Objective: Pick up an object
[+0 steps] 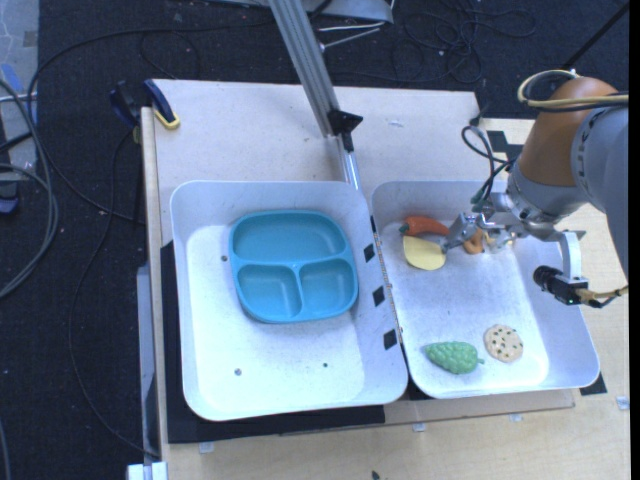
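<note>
Objects lie scattered in the right bin point(560, 363), on the right half of the frame: an orange carrot point(428, 226) and a yellow piece point(424, 255) side by side near the bin's upper left corner, a green leafy piece point(452, 356) and a round cookie point(503, 343) close together toward its lower edge. Just right of the carrot the gripper point(472, 236) sits low in the bin's upper part; whether it is clenched or released cannot be told. Over in the left bin point(200, 368), a blue divided tray point(295, 266) rests in the upper middle
</note>
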### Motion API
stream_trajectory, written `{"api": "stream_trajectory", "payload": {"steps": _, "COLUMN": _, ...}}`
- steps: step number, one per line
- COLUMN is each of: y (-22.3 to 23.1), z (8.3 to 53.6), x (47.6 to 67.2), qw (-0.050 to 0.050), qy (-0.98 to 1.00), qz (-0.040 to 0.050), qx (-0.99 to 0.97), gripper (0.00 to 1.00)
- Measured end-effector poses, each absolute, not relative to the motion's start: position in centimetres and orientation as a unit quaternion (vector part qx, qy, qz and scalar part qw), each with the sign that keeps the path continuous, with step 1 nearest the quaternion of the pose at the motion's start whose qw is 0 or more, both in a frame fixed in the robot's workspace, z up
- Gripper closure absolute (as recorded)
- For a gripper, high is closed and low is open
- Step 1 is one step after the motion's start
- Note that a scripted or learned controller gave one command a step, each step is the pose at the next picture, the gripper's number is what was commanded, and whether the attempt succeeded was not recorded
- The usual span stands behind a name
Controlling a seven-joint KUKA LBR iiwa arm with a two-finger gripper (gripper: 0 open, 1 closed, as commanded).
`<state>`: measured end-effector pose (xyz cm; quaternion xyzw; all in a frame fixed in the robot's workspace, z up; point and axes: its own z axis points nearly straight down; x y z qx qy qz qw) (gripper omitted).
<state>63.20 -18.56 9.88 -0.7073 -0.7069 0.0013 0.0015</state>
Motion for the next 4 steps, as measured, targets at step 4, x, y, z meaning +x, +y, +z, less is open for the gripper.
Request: {"api": "stream_trajectory", "payload": {"steps": 4, "y": -19.4, "z": 26.2, "x": 64.8, "qw": -0.003, "qy": -0.708, "qz": -0.0013, "qx": -0.707, "gripper": 1.0}}
